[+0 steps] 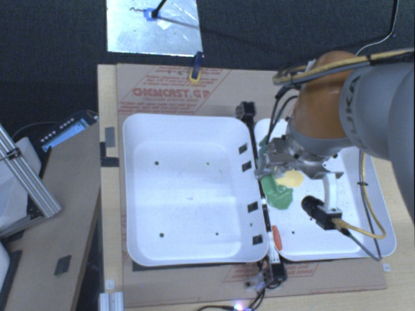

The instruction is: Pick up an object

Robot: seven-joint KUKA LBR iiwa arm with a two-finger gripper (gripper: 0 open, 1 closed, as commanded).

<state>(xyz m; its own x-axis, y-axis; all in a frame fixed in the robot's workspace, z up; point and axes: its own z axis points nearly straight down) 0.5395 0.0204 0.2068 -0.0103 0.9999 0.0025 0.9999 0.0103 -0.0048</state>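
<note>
Green object (280, 196) lies in the right bin (363, 241), close against the left wall, with a pale yellow object (291, 179) touching its upper edge and a small orange-red piece (277, 237) lower down along the same wall. The pincer (275, 167) hangs just above the green and yellow pair, hidden under the wrist, so I cannot tell how it is set.

To do this step well, I judge the descent should be straight and centred on one item, since the two touch and the wall crowds one side; a grasp across the narrower width, parallel to the wall, looks safest.

The green piece looks matte, rounded and possibly soft; the yellow one flatter and smooth. Both bins are glossy white plastic with rounded corners. The left bin (188, 180) sits alongside, on a cardboard-covered surface (162, 89).
</note>
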